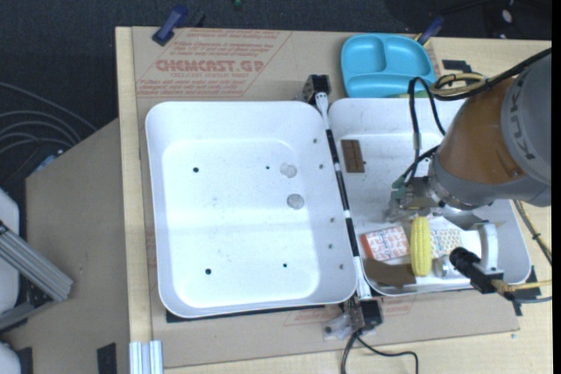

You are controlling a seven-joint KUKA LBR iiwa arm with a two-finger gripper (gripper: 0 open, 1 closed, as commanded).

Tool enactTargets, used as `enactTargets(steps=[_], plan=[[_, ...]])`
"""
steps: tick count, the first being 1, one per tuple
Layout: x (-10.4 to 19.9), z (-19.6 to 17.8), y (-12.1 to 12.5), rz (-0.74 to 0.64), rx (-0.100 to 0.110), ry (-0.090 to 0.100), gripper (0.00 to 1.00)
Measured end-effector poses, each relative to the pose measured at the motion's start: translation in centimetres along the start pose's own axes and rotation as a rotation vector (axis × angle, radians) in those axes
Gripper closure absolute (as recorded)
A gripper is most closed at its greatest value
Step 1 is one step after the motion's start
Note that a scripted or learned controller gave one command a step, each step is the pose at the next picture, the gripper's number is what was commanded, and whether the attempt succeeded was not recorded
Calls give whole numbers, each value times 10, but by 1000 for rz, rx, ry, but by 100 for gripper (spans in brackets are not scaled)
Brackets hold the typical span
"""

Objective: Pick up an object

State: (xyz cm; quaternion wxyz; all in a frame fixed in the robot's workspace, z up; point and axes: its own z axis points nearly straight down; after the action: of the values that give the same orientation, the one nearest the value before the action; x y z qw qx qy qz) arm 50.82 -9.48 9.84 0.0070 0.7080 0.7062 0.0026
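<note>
The corn [421, 245] (a yellow cob, lying lengthwise) rests in the right bin [377, 123] toward its 6 o'clock edge. At the cob's 9 o'clock, touching it, lies a red-and-white packet [384, 243]; at its 3 o'clock, a pale patterned item [444, 236]; at its 7 o'clock, a brown piece [392, 274]. The gripper [408, 202] sits at the cob's 12 o'clock, just above its upper end; whether the jaws are apart or together, I cannot tell. A brown card [352, 156] lies at the bin's 10 o'clock. The left bin [175, 127] adjoins at 9 o'clock, a blue tray [386, 64] at 12 o'clock.
</note>
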Motion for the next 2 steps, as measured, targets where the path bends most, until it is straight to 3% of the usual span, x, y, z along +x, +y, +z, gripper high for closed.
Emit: enactTargets(steps=[1,2], plan=[[0,0,0,0,0,0,0],[0,-10,0,0,-1,0,100]])
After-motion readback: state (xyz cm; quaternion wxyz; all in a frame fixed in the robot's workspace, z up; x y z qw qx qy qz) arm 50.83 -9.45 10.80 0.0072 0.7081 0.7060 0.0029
